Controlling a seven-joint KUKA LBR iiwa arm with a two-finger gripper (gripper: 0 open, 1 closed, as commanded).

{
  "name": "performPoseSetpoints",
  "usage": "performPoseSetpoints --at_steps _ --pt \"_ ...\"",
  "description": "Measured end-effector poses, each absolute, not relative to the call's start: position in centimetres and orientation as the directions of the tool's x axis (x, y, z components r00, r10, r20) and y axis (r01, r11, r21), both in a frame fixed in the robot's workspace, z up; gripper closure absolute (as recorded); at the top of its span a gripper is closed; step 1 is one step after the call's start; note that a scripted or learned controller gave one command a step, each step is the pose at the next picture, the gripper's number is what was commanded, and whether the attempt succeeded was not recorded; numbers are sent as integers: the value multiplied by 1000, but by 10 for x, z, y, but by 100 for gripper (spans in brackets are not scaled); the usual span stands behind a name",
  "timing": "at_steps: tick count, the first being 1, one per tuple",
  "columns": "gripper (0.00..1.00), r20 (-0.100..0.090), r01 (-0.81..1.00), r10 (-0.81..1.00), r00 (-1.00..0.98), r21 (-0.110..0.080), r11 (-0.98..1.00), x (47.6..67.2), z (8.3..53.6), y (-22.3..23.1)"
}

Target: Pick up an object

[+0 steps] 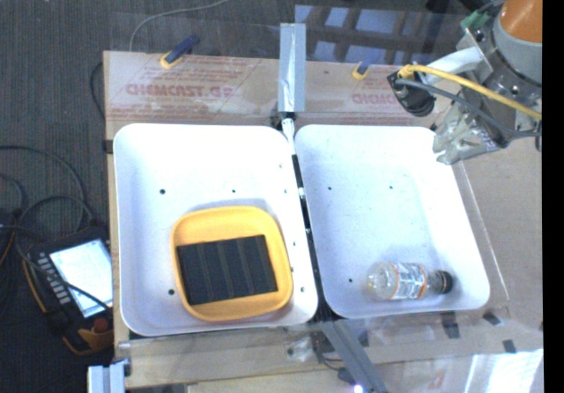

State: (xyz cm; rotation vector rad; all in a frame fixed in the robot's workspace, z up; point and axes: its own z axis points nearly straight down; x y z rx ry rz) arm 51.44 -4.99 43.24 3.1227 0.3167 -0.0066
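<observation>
A clear plastic bottle (pixel 408 281) with a dark cap lies on its side near the front edge of the right bin (pixel 370 197). A yellow tray-like object (pixel 232 263) with a dark ribbed insert rests in the front half of the left bin (pixel 176 162). My gripper (pixel 460 144) hangs over the right bin's far right corner, well above and behind the bottle, with nothing visible between its fingers.
A grey upright post (pixel 292 65) stands at the back between the two bins. Yellow cable runs along the arm (pixel 458 83). A tablet-like device (pixel 75 272) and cables lie on the floor to the left.
</observation>
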Motion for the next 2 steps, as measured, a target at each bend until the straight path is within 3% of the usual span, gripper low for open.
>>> performPoseSetpoints --at_steps 1,2 --pt "100 -5 201 201 980 4 -980 553 432 43" --pt "100 -10 468 468 884 1 -884 540 355 105"
